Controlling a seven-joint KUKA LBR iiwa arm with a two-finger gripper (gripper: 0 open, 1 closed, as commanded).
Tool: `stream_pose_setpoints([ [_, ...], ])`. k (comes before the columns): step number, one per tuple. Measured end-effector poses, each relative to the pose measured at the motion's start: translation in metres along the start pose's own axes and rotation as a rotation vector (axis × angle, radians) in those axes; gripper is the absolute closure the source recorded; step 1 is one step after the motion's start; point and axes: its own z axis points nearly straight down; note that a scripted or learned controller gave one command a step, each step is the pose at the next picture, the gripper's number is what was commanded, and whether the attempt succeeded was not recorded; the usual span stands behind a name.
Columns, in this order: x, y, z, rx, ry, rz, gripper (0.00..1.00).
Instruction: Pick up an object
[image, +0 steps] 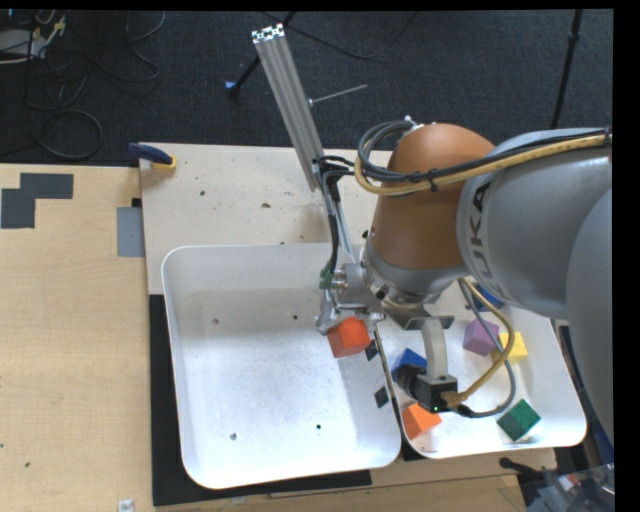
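My gripper (350, 335) hangs over the right side of the left bin (250, 390), close to the wall shared with the right bin (565, 435). An orange-red block (349, 338) sits between its fingers, with a silver finger at the block's left and a dark one at its right. The gripper is shut on this block. The arm's big orange wrist band (430, 210) stands just above and hides the gripper's upper part.
The right bin holds a blue block (412, 361), an orange block (422, 419), a green block (518, 420), a purple block (480, 338) and a yellow block (515, 346). A cable loops over them. A slanted metal rail (295, 110) rises behind the bins.
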Motion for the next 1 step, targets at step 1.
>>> stream_pose_setpoints([
  [1, -0.0027, 0.0005, -0.0002, -0.001, -0.002, 0.006, 0.00],
])
